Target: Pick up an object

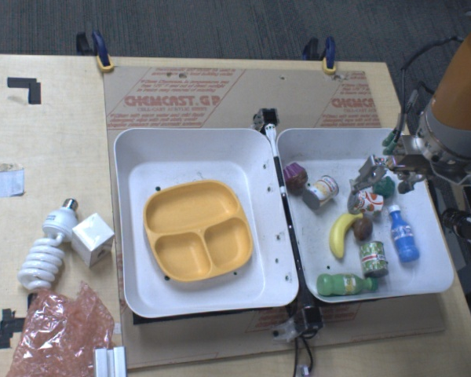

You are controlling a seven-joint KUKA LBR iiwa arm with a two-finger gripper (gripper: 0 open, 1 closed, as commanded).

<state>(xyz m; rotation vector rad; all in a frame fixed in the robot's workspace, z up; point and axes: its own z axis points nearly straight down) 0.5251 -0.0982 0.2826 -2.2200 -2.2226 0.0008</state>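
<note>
Two shallow white bins are sitting side by side on the bench. The left bin [133, 210] is holding a yellow divided plate [197, 230] lying flat near its middle. The right bin [436, 277] is holding a scatter of small objects: a dark purple piece [295, 176] is lying near the inner wall at the upper left, with a small can [322, 191] tipped on its side just beside it; a banana [341, 234] is lying near the centre, and a small brown round item [363, 228] is touching its right side; a green-labelled can [373, 258] is standing just below those, a blue bottle [403, 235] is lying to the right, and a green bottle [344, 284] is lying along the front wall. The arm [455, 100] is reaching in from the right, and the gripper [370, 181] is hanging low over the upper middle of the right bin, directly above a red-and-white object [370, 203] and just beside a teal item [385, 187]. Whether the gripper is parted or closed cannot be told at this angle, and nothing is plainly showing between its tips. Outside the bins, on the bench at the left, a spiral light bulb [47, 250] is lying beside a small white cube [93, 238], and a crumpled pink plastic bag [59, 336] is resting near the front corner.
</note>
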